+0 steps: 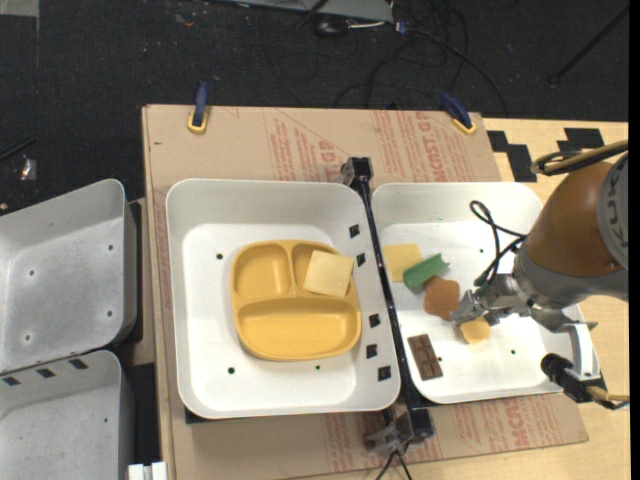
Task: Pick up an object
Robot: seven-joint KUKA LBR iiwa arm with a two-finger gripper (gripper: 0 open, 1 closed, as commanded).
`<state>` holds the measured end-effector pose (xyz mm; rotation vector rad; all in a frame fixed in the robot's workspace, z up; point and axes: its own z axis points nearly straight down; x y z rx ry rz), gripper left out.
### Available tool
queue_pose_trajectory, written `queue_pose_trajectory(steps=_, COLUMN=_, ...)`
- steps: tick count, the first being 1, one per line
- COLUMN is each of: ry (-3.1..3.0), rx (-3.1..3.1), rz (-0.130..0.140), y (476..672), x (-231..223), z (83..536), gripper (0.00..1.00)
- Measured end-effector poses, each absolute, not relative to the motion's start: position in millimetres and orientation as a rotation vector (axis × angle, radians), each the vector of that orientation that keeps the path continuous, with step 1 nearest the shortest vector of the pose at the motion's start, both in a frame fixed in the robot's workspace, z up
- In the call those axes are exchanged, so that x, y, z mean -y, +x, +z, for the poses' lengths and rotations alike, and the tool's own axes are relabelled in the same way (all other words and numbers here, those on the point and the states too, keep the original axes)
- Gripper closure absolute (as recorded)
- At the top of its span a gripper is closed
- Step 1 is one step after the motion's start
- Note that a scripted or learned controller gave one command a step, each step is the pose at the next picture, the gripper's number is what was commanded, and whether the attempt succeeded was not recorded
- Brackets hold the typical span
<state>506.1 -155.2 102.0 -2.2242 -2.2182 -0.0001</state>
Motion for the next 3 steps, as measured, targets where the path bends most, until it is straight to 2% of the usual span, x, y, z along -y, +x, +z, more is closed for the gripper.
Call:
queue_pose_trajectory(steps=2, ry=-2.221, rx=2.229, rz=-0.005, y=502.2, x=151.0, z=198.7, gripper=1.0)
queue_pose_trajectory(steps=3, ry=-2.223, rx=2.231, rz=-0.006, y=506.9, x=149.8, z=262.1, gripper=1.0)
